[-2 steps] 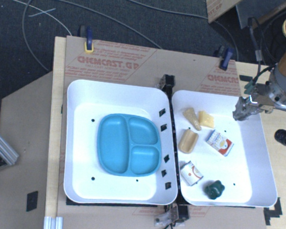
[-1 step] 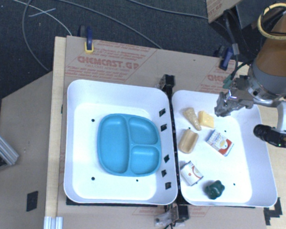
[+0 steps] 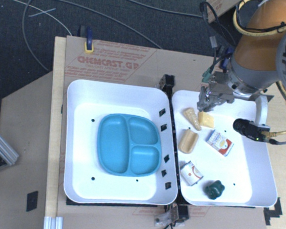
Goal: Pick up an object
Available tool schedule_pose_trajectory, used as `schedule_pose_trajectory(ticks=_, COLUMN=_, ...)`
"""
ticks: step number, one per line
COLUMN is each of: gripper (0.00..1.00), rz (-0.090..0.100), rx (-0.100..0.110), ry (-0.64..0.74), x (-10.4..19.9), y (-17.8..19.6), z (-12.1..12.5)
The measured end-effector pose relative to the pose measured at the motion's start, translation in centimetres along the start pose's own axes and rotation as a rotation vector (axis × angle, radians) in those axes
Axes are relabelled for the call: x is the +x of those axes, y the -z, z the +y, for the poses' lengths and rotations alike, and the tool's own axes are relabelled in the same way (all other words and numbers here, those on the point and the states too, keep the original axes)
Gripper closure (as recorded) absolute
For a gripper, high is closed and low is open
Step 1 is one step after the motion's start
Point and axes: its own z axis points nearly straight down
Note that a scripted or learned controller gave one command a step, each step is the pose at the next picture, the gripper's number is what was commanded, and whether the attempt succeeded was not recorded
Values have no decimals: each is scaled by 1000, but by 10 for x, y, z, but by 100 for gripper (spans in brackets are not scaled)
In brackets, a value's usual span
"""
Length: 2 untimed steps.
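The right bin [image 3: 257, 184] holds several small items. A pale yellow block [image 3: 207, 120] and a tan cone-shaped piece [image 3: 192, 118] lie near its back left. A tan cylinder [image 3: 187, 141] lies below them. A red and white packet [image 3: 219, 143] sits mid-bin. A white and red can [image 3: 191, 173] and a dark green lump [image 3: 214, 189] rest near the front. My gripper [image 3: 205, 107] hangs right above the yellow block, its tips at the block's top edge. Nothing is seen held between them.
The left bin [image 3: 76, 170] carries a blue divided plate [image 3: 129, 144]. A black divider with clips [image 3: 167, 139] runs between the bins. A black sensor on a cable [image 3: 248, 128] juts over the right bin's far side. Cables trail on the dark floor behind the bench.
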Motion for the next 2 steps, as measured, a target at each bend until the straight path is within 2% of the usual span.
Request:
schedule_pose_trajectory(ticks=1, gripper=100, rz=0, rx=5, ry=0, x=57, y=-8, z=0)
schedule_pose_trajectory(ticks=2, gripper=100, rz=-1, rx=0, ry=-1, x=109, y=-10, z=20)
